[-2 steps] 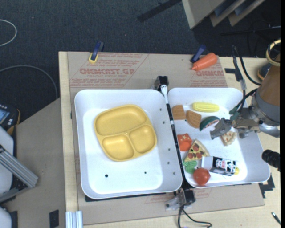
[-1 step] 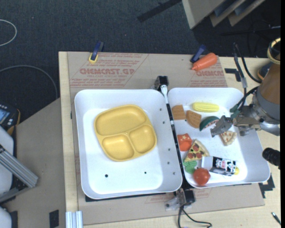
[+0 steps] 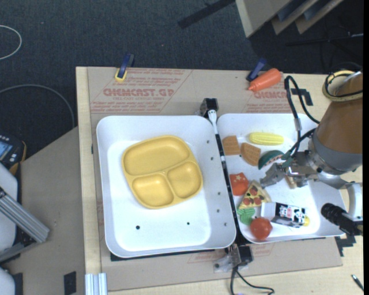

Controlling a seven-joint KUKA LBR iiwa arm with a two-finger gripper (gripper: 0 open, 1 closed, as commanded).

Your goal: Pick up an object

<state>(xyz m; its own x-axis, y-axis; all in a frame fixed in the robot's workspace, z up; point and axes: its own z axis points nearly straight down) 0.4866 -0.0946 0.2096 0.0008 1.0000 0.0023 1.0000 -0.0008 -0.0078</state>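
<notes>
A red tomato and other toys are seen lying ungrasped in the right bin; the claw, spread open above them, holds nothing, so the pick is judged undone.

A dark blue-grey carpeted floor is seen around the surface, whose top is covered by a tan board printed with red lettering. The board is held at its far edge by a blue-and-yellow clamp and an orange-handled clamp. A thin pale cable is looped on the floor at far left. Pale wooden furniture is placed at the top right, and an aluminium rail is seen at the lower left. Even, soft lighting is cast throughout.
</notes>
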